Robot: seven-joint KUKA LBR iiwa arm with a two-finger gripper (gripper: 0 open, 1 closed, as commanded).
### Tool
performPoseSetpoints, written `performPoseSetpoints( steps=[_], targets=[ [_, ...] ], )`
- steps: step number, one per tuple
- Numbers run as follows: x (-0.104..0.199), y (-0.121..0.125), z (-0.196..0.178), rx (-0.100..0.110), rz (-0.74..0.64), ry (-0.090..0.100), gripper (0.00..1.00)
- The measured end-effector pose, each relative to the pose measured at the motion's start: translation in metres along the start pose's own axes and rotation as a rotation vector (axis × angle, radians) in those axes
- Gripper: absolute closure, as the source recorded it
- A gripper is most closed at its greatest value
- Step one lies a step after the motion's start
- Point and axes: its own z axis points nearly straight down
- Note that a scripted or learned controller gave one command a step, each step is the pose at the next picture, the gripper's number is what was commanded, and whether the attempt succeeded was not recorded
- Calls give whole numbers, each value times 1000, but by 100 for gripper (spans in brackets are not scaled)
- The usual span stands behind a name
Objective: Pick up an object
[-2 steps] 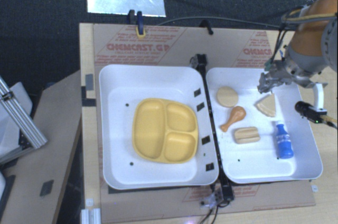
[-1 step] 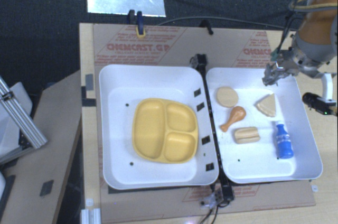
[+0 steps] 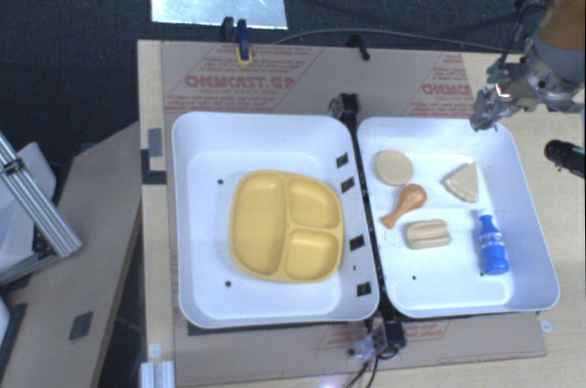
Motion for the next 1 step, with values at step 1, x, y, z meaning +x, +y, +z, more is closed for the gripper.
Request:
performPoseSetpoints(
  steps=[1],
  targets=[
    [54, -13, -7, 6, -4, 4, 100]
  ],
)
